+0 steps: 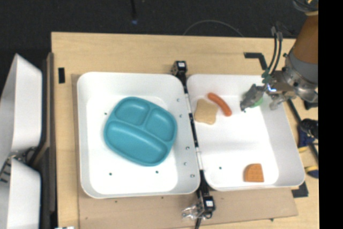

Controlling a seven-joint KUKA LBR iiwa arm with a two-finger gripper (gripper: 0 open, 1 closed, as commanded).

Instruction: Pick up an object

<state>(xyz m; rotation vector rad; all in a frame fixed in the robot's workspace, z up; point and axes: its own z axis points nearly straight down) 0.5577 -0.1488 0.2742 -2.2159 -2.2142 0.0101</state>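
gripper above the right bin, nothing picked yet

the gripper (256, 98) hangs with fingers spread and no thing between them, just right of the sausage (220, 104); the bread slice (206, 112) touches the sausage's left; the grasp is still to do.

Pale wooden bench (123, 51) with a matt grain, two smooth white plastic bins (91, 169) with a slight sheen, glossy teal plastic plate (140, 130), smooth orange sausage (220, 104), rough tan bread slice (206, 113), matt orange wedge (254, 172), grey metal gripper (251, 99)
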